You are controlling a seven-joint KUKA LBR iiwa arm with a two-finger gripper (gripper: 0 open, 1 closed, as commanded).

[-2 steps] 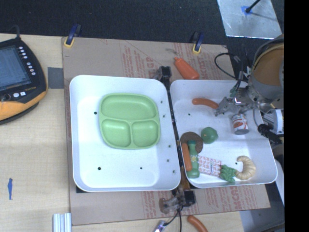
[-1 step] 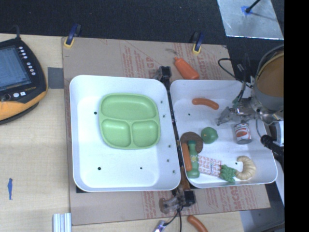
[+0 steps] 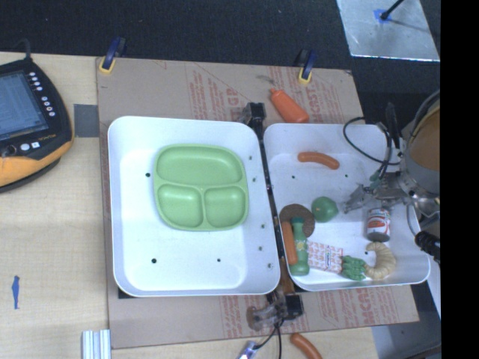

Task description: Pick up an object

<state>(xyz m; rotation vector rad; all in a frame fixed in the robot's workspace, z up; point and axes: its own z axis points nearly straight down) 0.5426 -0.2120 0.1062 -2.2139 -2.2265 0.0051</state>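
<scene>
On the bench, two shallow white bins sit side by side atop a sheet of brown cardboard [image 3: 224,88]. Left bin [image 3: 127,200]: holds one pale green divided plate [image 3: 200,185] with three compartments, one wide section toward the far side and two smaller ones toward the near side, lying flat near the bin's middle. Right bin [image 3: 299,137]: holds a mixed lot. Toward the far wall, an orange-red sausage [image 3: 318,158] lies alone. Near the centre, a round green ball [image 3: 325,209] sits just beside a dark brown disc [image 3: 297,215]. Along the left wall, an orange stick [image 3: 287,239] lies lengthwise, touching a green bottle [image 3: 299,251]. Beside the bottle, a white packet with red print [image 3: 324,256] lies flat, and next to it a leafy green piece [image 3: 353,267] touches a pale curved pastry-like item [image 3: 382,261] at the near right corner. A small can with a red-and-white label [image 3: 378,224] stands upright just beneath the gripper [image 3: 374,194], which hangs over the bin's right side; whether its fingers are open or closed cannot be made out, and nothing is seen between them. Outside the bins: an orange carrot-shaped item [image 3: 288,106] on the cardboard beyond the right bin, and a control tablet [image 3: 30,122] at the bench's left.
</scene>
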